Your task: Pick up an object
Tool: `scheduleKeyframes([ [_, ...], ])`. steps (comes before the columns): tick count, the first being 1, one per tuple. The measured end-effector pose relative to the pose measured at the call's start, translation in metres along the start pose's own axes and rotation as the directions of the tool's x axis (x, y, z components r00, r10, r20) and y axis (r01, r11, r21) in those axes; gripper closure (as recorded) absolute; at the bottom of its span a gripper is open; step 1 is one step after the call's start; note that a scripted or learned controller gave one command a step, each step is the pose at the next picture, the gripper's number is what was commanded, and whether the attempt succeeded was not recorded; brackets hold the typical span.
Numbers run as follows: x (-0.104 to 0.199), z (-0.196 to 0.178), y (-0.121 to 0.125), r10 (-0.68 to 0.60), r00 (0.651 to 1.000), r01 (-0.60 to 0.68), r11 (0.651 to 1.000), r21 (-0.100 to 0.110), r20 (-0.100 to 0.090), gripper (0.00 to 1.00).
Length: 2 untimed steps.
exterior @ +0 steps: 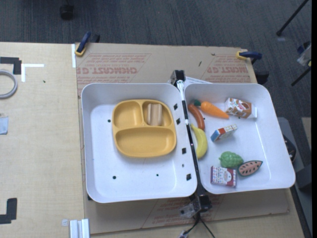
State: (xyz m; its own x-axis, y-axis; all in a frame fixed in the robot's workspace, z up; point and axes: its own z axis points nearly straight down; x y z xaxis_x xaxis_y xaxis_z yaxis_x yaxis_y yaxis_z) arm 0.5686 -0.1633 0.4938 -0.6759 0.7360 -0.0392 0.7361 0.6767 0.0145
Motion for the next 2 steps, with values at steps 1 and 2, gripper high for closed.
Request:
scheduleKeyframes([
  [1, -0.0012, -0.0096, 0.0011, -0.002, 1.000, 0.002, 1.000, -0.002, 0.004, 1.00],
  [2, -0.0023, -0.0193, 0.0022, -0.003, 1.000, 0.003, 1.000, -0.004, 0.008, 1.00],
])
